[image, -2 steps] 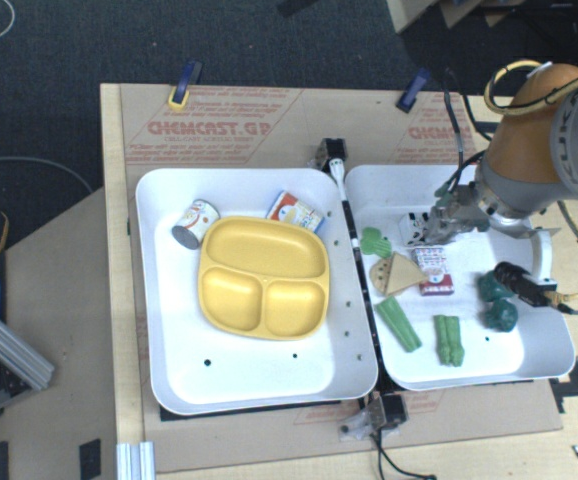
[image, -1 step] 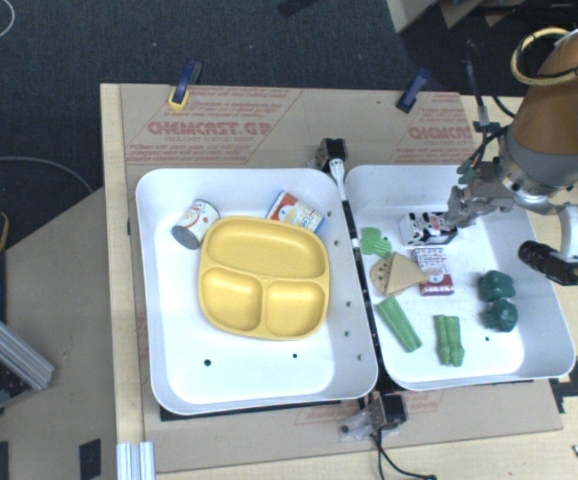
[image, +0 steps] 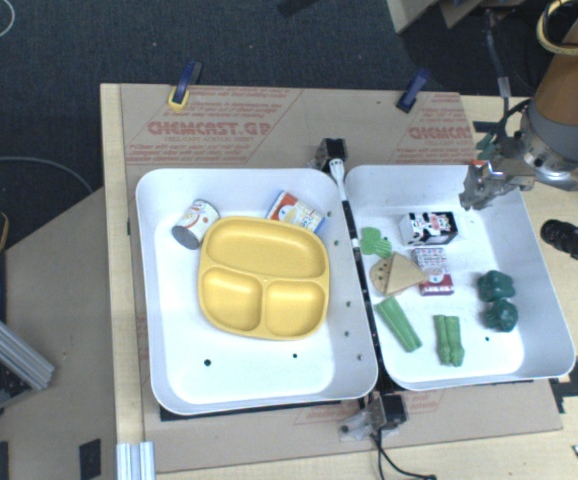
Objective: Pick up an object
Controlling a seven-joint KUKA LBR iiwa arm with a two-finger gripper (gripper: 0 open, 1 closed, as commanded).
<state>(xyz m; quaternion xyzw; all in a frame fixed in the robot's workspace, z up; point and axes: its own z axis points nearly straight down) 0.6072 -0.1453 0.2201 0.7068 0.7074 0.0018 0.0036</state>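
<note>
My gripper hangs over the far right corner of the right bin, just right of a black-and-white carton. In that bin also lie a red-and-white packet, a tan wedge, a small light-green piece, two green vegetable sticks and two dark green lumps. I see nothing in the gripper.
The left bin holds a yellow divided plate, a small tipped can and a colourful little carton. Clamps sit on the cardboard's far edge. A black fixture stands between the bins.
</note>
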